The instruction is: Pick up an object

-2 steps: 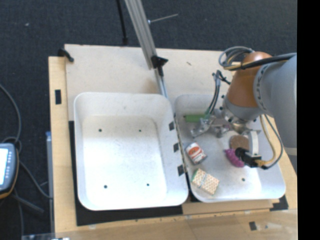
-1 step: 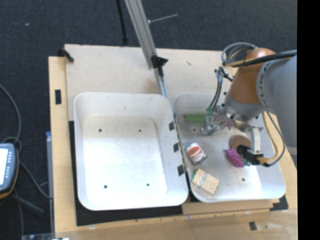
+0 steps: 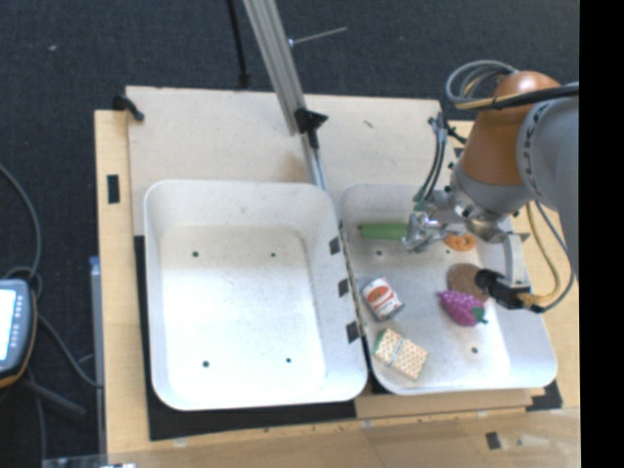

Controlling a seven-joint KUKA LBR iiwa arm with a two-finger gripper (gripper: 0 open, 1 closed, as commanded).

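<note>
Objects for the pick lay scattered in the right bin (image 3: 526, 359), and you had five candidates there. At the bin's 11 o'clock sat a green stick-like item (image 3: 382, 230), lying level, its right end just beside the gripper (image 3: 421, 234). Near the bin's centre, toward 8 o'clock, stood a small can (image 3: 381, 298) with a red and white label, tilted. At 6 o'clock, close to the front wall, lay a checkered tan packet (image 3: 401, 353). Toward 3 o'clock you had a purple bunch of grapes (image 3: 461, 306), touching a brown round piece (image 3: 465, 280) just above it at 12. A small orange thing (image 3: 461, 244) peeked out under the wrist, partly hidden.

Your arm (image 3: 502, 154) reached in from 3 o'clock, with the gripper low over the bin's upper part, by the green item's end. Whether its fingers were spread or clenched, you could not tell from this angle, and nothing showed between them.

The left bin (image 3: 161, 261) sat at 9 o'clock of the right one, their walls touching.
</note>
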